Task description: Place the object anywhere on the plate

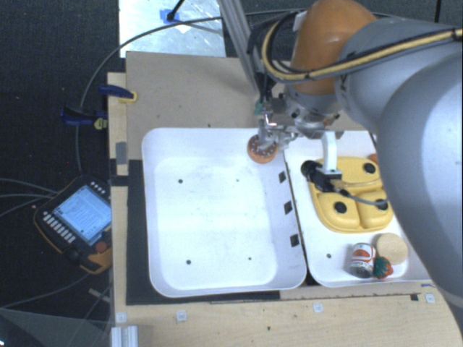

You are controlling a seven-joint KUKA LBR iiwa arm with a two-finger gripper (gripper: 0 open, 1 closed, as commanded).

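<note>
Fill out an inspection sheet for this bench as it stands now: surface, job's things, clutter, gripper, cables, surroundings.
Surface: brown bench top bearing a shallow white left bin and a shallow white right bin side by side.
Job's things: small round brown waffle-like object at the left bin's upper right corner, right under the gripper; yellow compartmented plate in the right bin.
Clutter: small printed can, tan round block and a small red-and-green piece at the right bin's lower edge.
Gripper: two-finger gripper directly over the brown object; grasp cannot be judged.
Cables: black and yellow cables along the arm; grey cables left of the bench.
Surroundings: handheld pendant with lit screen on dark floor; blue clamps at the bench's left edge.
</note>
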